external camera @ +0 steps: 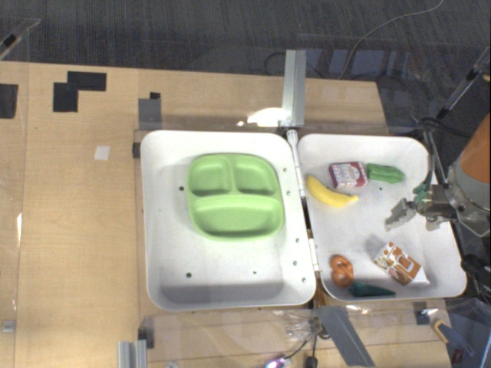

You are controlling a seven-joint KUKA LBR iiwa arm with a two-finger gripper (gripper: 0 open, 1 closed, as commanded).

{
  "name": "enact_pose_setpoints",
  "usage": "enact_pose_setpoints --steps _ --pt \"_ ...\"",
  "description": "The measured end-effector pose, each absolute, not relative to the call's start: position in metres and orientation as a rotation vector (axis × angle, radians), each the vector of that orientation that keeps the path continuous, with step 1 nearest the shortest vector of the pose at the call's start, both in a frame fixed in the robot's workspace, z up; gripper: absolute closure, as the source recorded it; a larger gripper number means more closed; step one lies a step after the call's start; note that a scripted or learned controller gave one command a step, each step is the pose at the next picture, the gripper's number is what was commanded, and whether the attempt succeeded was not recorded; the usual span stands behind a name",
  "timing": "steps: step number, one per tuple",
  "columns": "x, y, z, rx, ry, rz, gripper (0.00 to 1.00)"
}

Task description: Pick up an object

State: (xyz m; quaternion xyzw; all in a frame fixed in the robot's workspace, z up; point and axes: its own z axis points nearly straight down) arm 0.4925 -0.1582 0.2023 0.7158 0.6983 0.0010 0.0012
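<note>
Below the gripper (pixel 404 213), an orange packet (pixel 400 264) is seen lying. The gripper is held spread and unladen above the right bin (pixel 449 282), presumably poised for descent.

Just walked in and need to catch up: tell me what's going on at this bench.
The arm reaches in from the right, its gripper hovering over the right bin, holding nothing. Below it lie a banana, a red-and-white box, a green vegetable and an orange-and-white packet. A green divided plate sits in the left bin.

Grey arm w/ orange band (upper wrist), small metallic grey tool (pixel 405 211) at its tip
</note>
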Motion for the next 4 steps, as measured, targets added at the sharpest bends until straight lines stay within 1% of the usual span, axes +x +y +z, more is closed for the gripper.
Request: enact_pose_setpoints --steps 1,2,3,4 --pt "0.596 -0.186 0.145 2.489 1.913 0.002 0.00" --pt "0.650 -0.189 0.088 2.571 1.794 0.007 0.00" --pt "0.653 -0.186 0.102 2.560 1.807 0.013 1.00" --pt "0.667 -0.155 0.098 2.557 1.838 -0.012 1.00"
